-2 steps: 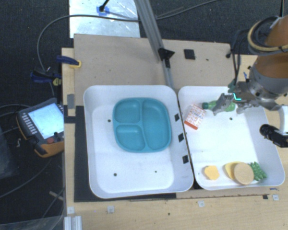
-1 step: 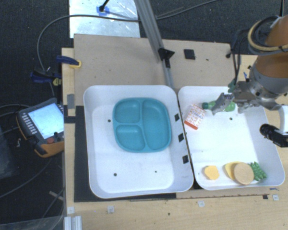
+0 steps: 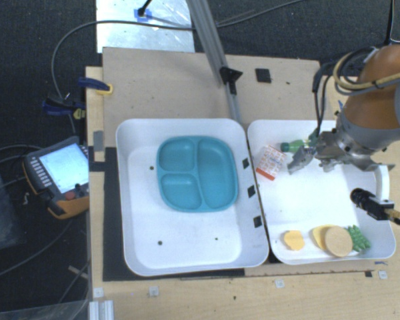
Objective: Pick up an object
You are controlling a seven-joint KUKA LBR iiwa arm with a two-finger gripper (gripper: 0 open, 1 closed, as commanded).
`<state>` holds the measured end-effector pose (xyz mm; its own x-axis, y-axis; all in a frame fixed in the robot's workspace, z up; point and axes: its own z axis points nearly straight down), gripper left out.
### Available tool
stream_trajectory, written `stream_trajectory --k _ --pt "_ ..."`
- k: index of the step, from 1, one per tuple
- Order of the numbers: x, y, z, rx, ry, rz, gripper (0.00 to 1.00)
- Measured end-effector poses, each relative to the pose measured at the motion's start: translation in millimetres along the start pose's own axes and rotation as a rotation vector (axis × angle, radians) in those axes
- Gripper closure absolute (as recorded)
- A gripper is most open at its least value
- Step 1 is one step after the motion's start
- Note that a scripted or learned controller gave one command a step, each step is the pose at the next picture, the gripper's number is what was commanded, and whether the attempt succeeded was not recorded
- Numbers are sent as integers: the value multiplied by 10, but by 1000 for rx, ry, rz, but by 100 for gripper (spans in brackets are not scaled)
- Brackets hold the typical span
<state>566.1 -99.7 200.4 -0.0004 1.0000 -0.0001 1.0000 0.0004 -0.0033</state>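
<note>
**Ana:** Gripper point(image 3: 300, 160) position first: where is it, and what is nearest?

**Ben:** It hangs over the right bin point(image 3: 307, 209). Whether it is clenched or released, I cannot tell. The clear packet point(image 3: 269, 159), with red at its lower end, lies just beside it at 9 o'clock, its long axis running from 1 toward 7 o'clock.

**Ana:** Counts?

**Ben:** 2 bins; 1 teal plate point(image 3: 197, 173) in the left bin point(image 3: 137, 199); 1 packet, 1 green item point(image 3: 294, 145) at the gripper's 11 o'clock, 2 yellow discs point(image 3: 294, 241) and 1 green sprig point(image 3: 357, 238) near 5 o'clock.

We see a teach pendant point(image 3: 59, 177) left of the bench, blue clamps point(image 3: 87, 85) at its edge, cables point(image 3: 73, 35) on dark floor.
</note>
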Motion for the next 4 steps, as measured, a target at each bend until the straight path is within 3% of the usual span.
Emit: stream_trajectory --k 2,3,4 --pt "7 55 1134 -2 0 0 0" --pt "6 67 1001 -7 0 0 100" --pt "74 118 535 -9 -1 -4 100"
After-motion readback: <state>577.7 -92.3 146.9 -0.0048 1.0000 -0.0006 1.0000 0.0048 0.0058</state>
